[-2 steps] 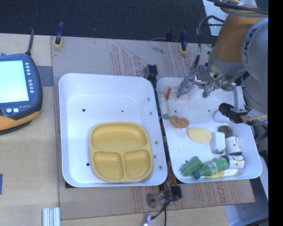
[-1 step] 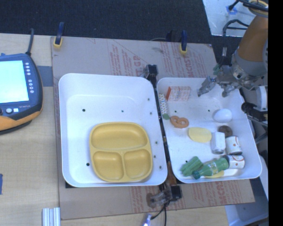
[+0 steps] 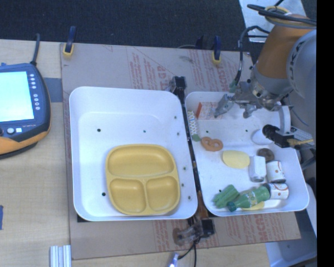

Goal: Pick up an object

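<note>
The pincer hangs over the back part of the right bin, close to its rear wall, and its two metal fingers are spread apart with nothing between them; they seem to hover above the bin floor, touching no object, though the slanted view leaves their height uncertain. The task names no particular object, so the likeliest candidates are those lying nearest. Toward the front of the bin and slightly to the camera's left of the pincer lies a small brown pretzel, flat on the floor. Just past it, more nearly straight in front of the pincer, is a pale yellow oval piece, its long axis running across the bin from side to side. Both stand well apart from other things, which should make either an easy first choice; a grip across the oval's short width looks most workable. Farther toward the front wall the clutter thickens: a green leafy toy and a green bottle lie touching, with small white cans beside them near the right wall. The left bin carries a yellow divided plate, far from the pincer across the shared walls.
</note>
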Motion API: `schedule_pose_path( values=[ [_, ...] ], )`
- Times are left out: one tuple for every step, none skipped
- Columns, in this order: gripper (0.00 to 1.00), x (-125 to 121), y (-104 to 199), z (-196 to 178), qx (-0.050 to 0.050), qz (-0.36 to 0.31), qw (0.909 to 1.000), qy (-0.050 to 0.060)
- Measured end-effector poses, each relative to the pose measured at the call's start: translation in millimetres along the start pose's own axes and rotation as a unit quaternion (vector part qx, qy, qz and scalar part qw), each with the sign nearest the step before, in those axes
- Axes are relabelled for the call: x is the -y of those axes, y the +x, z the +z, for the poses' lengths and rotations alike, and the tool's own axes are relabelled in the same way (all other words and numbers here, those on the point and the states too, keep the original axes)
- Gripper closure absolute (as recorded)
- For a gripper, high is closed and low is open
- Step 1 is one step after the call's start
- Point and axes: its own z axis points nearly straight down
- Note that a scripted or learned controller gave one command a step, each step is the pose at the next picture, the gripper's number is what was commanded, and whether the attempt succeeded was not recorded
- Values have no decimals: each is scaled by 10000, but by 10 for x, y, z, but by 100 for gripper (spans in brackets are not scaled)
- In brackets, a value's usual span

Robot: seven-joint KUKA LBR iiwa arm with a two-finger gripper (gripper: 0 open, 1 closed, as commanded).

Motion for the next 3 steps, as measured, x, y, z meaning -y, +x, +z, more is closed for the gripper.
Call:
schedule_pose_path(
  values=[
    [0,267,-460,-1687,10,14,10000,-33],
    [0,6,256,-1130,-1,-5,10000,6],
    [0,591,307,-234,2,3,10000,17]
  ],
)
